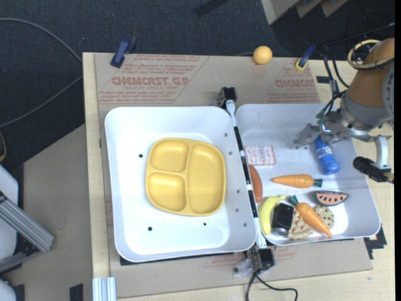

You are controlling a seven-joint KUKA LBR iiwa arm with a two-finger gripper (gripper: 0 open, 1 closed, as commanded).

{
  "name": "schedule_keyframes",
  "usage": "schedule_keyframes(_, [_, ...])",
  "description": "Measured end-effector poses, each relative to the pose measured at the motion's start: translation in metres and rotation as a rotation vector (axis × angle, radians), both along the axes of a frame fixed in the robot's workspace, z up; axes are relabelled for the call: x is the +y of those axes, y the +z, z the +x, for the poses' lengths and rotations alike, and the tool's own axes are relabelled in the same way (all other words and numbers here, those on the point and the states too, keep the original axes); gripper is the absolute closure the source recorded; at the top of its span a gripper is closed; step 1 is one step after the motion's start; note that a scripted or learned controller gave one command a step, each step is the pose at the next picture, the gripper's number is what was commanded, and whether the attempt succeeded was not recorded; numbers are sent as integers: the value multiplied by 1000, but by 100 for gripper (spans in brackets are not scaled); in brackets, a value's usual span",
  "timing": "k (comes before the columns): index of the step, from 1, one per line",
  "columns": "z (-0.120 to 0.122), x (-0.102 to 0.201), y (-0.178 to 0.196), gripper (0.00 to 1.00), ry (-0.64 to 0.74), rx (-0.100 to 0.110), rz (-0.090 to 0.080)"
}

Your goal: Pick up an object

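Two shallow white plastic bins sit side by side on a tan board surface (94,168) printed with red lettering.

Left bin (125,130): rounded corners, smooth glossy floor. Holds one yellow plate (186,175), rounded-square, moulded into three compartments, lying flat at the bin's centre.

Right bin (276,115): the arm (369,86), grey with an orange band, enters over its far right corner. The gripper (321,130) hangs low over the far right part of the bin; metal fingers (305,137) spread wide, nothing visibly between them. A blue bottle (325,155), a small cylinder with a paler cap end, lies on its side just beside the fingers, toward the bin's right edge; whether they touch, cannot tell.

Other contents of the right bin:
- White card with a red grid print (260,155), flat, near the left edge.
- Sausage (255,182), reddish, elongated, along the left edge.
- Carrot (296,181), orange, tapered, green tip, mid-bin.
- Watermelon slice (331,198), a wedge with a dark rind, near the right edge.
- Near edge cluster, touching: banana (267,211), yellow and curved; a black block (283,217); a second carrot (312,219) lying across a speckled cookie (324,216).

On the surface's far edge: an orange ball (262,54) and two blue clamps (121,51).
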State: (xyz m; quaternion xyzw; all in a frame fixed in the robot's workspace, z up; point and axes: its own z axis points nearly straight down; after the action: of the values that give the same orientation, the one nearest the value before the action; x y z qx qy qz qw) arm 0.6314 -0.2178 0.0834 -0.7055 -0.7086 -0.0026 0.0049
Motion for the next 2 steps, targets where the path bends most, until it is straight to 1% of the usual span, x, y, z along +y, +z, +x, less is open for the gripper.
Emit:
schedule_keyframes(1, [1,-3,12,100,0,-4,-8])
schedule_keyframes(2, [15,40,62,100,-3,-7,-12])
